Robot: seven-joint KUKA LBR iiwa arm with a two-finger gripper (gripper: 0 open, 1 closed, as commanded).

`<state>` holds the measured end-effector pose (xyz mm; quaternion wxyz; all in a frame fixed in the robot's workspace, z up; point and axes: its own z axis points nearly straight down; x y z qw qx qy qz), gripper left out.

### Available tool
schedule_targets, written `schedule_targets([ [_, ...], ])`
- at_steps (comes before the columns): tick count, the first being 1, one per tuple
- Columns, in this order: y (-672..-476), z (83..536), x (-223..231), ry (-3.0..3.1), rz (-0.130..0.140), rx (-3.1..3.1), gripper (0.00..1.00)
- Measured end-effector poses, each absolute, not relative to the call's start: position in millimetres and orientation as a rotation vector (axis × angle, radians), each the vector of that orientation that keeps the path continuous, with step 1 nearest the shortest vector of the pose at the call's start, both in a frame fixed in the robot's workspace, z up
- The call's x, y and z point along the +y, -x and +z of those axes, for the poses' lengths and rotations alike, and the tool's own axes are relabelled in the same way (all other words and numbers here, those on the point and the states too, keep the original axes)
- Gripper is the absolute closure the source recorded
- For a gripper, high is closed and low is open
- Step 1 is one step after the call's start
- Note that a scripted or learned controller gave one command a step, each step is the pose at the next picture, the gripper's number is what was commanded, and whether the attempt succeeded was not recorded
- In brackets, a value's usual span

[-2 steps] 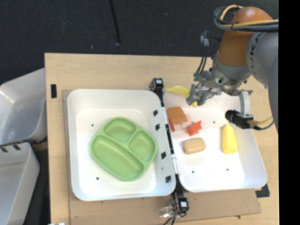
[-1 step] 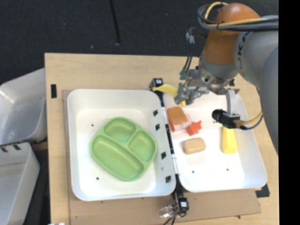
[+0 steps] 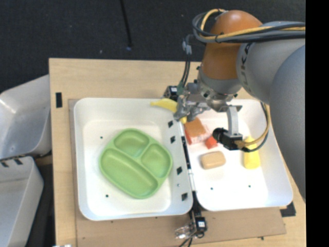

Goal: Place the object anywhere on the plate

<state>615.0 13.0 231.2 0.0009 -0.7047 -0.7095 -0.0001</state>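
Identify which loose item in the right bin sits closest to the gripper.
The orange block, directly under the gripper; the tan piece and yellow piece lie farther off.

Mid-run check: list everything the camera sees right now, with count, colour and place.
plate: 1, green, three compartments, in left bin
left bin: 1, white, on bench
right bin: 1, white, beside left bin
block: 1, orange, right bin near divider, under the gripper
small piece: 1, orange-red, right of block
bread-like piece: 1, tan, right bin centre
yellow piece: 1, right bin, right of tan piece
banana-like piece: 1, yellow, bins' far edge
gripper: 1, grey, above block
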Motion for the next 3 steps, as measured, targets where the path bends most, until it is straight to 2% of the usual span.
schedule_targets([
  [2,-612.9,236.1,111.8,2.214,-0.003,-2.229,1.00],
  [3,-613.1,235.8,108.6,2.219,-0.001,-2.224,0.00],
])
